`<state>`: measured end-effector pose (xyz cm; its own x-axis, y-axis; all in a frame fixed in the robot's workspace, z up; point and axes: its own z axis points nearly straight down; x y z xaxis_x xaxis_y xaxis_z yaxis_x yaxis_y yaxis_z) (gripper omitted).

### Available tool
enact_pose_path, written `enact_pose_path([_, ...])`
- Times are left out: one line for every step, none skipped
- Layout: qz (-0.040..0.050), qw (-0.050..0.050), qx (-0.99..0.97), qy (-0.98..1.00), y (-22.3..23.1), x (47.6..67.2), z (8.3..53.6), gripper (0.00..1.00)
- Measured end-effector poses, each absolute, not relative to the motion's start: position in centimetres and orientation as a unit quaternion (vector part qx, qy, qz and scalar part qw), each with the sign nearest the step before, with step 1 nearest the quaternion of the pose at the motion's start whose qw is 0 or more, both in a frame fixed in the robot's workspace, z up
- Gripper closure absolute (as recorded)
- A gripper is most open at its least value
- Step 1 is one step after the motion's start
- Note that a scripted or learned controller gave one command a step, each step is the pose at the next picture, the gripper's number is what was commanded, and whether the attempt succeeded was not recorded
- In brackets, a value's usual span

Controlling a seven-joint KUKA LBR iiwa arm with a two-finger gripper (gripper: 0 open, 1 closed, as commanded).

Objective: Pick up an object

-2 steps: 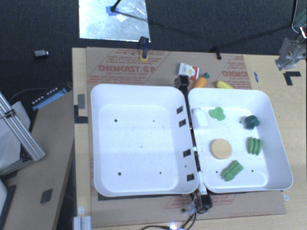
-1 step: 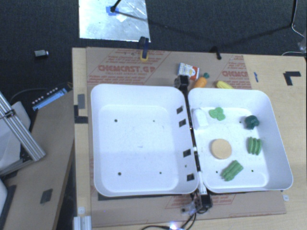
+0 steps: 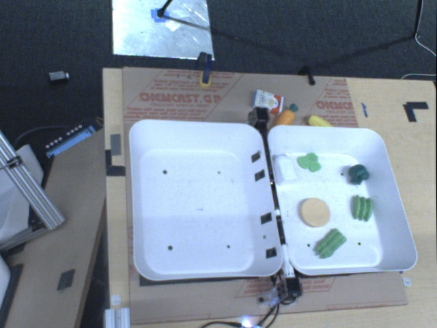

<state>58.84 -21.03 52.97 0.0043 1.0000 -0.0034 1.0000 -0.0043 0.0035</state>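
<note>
Right white bin [image 3: 396, 203] holds a ridged green piece [image 3: 330, 243], long axis running lower-left to upper-right.

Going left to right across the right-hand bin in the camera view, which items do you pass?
White flat piece → light green clover-shaped piece → tan round disc → light green ridged piece → dark green lump, with the green striped piece about level with it.

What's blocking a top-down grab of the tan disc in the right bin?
Nothing visible. The tan disc lies flat on the right bin floor, apart from the green pieces around it, with nothing over it.
</note>
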Motion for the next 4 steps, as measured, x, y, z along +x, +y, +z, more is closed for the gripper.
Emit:
enact_pose_path([0.0010, 0.001, 0.707, 0.707, -19.4, 51.3, 53.6, 1.00])
enact_pose_path([0.0006, 0.001, 0.707, 0.707, -20.4, 48.5, 53.5, 1.00])
enact_pose_path([0.0009, 0.002, 0.707, 0.707, -20.6, 48.6, 53.5, 1.00])
enact_pose_path([0.0007, 0.002, 0.706, 0.708, -20.0, 48.6, 53.5, 1.00])
